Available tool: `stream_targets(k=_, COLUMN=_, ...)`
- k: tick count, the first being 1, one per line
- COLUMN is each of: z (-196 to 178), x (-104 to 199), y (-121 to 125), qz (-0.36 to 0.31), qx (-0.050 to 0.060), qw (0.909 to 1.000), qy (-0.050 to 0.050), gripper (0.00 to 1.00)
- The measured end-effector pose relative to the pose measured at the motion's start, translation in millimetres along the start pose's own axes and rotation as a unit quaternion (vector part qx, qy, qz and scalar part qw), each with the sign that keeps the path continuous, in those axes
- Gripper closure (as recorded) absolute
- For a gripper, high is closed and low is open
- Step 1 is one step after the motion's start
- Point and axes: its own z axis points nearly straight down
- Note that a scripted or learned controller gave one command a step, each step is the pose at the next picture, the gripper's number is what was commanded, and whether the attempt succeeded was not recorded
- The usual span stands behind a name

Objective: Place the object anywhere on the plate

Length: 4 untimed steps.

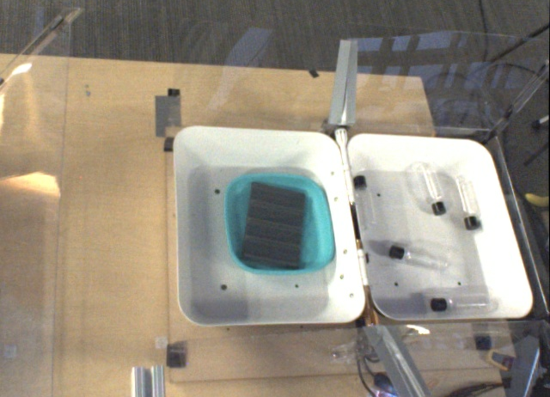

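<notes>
Though gripper state can't be told, dark ridged block (274, 225) lies on teal plate (320, 223); left bin (193, 241).

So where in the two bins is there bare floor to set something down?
Left bin: bare floor left of and below the teal plate, which the dark block mostly covers. Right bin: crowded with clear tubes; the open patch lies between the tubes at mid-right.

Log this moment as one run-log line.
plate: teal square plate in left white bin | object: dark ribbed rectangular block on plate | right white bin: clear black-capped tubes
</notes>
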Motion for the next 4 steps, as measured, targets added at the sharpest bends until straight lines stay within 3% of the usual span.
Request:
stream_targets(k=2, z=0.0, x=0.0, y=0.1, qz=0.126, qx=0.000, qw=0.9920, qy=0.000, gripper=0.00)
stream_targets(k=4, z=0.0, x=0.0, y=0.1, qz=0.149, qx=0.000, qw=0.9888, qy=0.000, gripper=0.00)
